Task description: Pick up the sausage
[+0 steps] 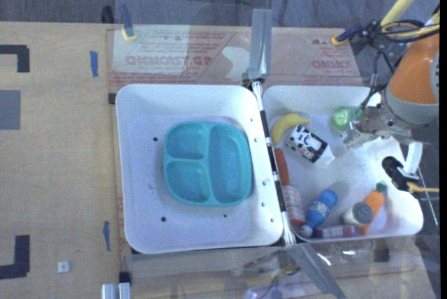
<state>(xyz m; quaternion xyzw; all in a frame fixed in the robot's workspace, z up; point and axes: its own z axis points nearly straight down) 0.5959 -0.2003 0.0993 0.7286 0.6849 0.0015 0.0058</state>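
The sausage (pixel 281 166) is a thin red-brown stick lying lengthwise against the left wall of the right bin (pixel 399 222), just below the banana (pixel 288 125). My gripper (pixel 355 134) hangs over the upper right part of that bin, well to the right of the sausage. It is close beside a small green item (pixel 341 116). Nothing shows in its grasp.
The right bin also holds a black-and-white carton (pixel 306 144), a blue bottle (pixel 321 207), an orange bottle (pixel 374 204), a pink tube (pixel 339 230) and a reddish can (pixel 294 205). A teal divided plate (pixel 208 163) sits in the left bin (pixel 140 116).
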